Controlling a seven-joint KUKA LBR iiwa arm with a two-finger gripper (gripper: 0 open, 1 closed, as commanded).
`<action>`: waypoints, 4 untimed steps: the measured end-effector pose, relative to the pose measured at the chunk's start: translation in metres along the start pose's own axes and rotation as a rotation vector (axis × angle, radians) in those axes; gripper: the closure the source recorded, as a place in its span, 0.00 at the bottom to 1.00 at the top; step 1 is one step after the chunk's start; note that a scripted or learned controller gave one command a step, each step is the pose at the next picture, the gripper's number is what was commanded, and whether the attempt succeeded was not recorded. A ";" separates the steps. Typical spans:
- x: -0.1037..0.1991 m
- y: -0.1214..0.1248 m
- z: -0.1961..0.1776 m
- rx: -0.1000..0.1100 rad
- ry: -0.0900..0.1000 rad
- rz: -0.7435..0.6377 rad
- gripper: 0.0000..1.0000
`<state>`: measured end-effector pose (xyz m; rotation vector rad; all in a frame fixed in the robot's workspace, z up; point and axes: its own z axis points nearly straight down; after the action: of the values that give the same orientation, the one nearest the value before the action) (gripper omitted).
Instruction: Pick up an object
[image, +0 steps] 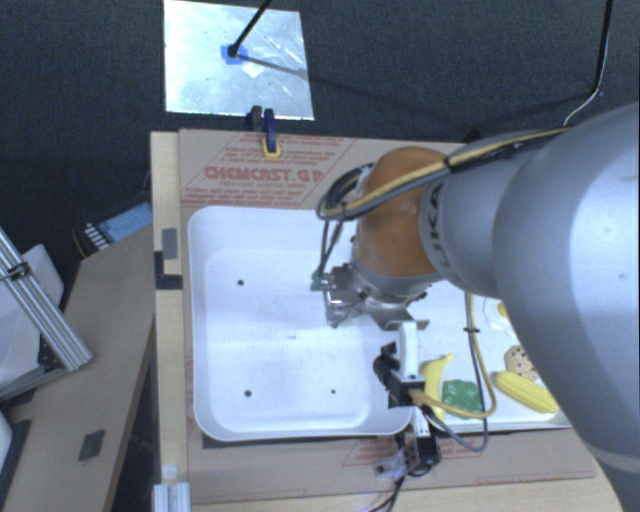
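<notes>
The grey arm (540, 230) is reaching in from the right. Its end effector (338, 303) is hanging over the left bin (250, 330), close to that bin's right wall. Whether it is apart or together I cannot tell from this angle. The things to pick are lying in the right bin (489, 350), towards its front edge. A yellow banana (437, 373) is resting just beside a green piece (462, 395), with a yellow corn cob (526, 392) near them and a speckled tan cookie (517, 358) just behind the cob. Both bins are sitting on the counter (170, 330).
</notes>
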<state>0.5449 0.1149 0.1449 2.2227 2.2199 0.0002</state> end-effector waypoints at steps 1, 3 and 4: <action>0.001 -0.001 -0.002 0.001 0.000 -0.001 0.00; 0.001 -0.001 -0.013 0.000 0.001 -0.001 0.00; 0.001 -0.001 -0.013 0.000 0.001 -0.001 0.00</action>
<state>0.5443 0.1163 0.1577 2.2216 2.2217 0.0007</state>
